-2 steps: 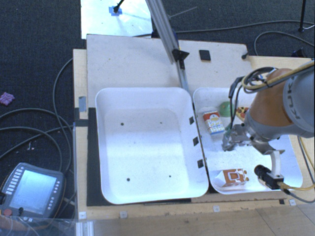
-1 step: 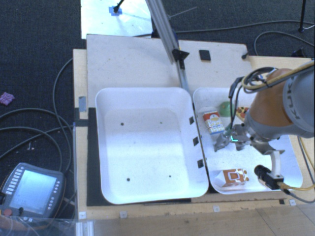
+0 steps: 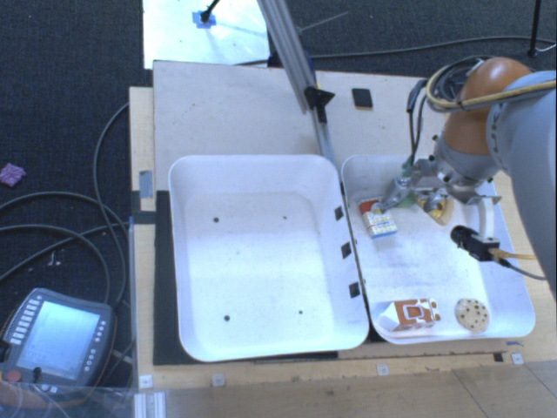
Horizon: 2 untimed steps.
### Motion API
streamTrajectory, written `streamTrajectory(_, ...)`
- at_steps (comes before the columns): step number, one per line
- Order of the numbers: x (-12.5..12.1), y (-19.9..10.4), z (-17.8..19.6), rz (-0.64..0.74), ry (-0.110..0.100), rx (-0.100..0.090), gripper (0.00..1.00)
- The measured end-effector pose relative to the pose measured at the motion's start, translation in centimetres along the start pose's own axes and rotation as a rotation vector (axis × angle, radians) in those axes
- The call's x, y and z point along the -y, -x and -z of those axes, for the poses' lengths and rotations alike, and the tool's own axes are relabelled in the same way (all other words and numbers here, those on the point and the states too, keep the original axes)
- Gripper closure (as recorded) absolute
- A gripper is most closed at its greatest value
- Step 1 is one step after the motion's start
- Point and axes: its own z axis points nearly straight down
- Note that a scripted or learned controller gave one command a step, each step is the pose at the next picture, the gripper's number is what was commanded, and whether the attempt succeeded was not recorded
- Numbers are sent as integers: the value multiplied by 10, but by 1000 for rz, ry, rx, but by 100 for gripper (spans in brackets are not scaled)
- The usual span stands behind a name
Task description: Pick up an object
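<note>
- The arm (image 3: pixel 500 120) reaches in from the right of the frame and bends down over the upper part of the right bin (image 3: pixel 505 307), which seems to be where the program is trying a pick.
- The tool (image 3: pixel 402 192) sits low at the upper left of that bin, just above a small checkered block (image 3: pixel 380 225) with a red piece (image 3: pixel 369 206) touching its upper edge. Its tips look to be beside the block, not around it; I cannot tell whether they are apart or together.
- A yellowish object (image 3: pixel 438 207) lies just to the right of the tool, partly under the wrist.
- Two more candidates rest well apart from the tool along the bin's lower edge: an orange-and-white piece (image 3: pixel 414 313) and a round tan disc (image 3: pixel 471 314) beside it.
- The left bin (image 3: pixel 261 172) has only dark specks on its floor, so it probably serves as the drop side.
- Both bins stand side by side on the bench (image 3: pixel 235 103), their rims touching at mid-frame.
- Judged from this, nothing is lifted yet.
</note>
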Motion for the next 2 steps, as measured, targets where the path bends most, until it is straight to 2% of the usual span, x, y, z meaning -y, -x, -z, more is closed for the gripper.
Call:
streamTrajectory(1,71,-26,-20,0,5,-1,0)
streamTrajectory(2,157,-27,56,-2,6,0,0)
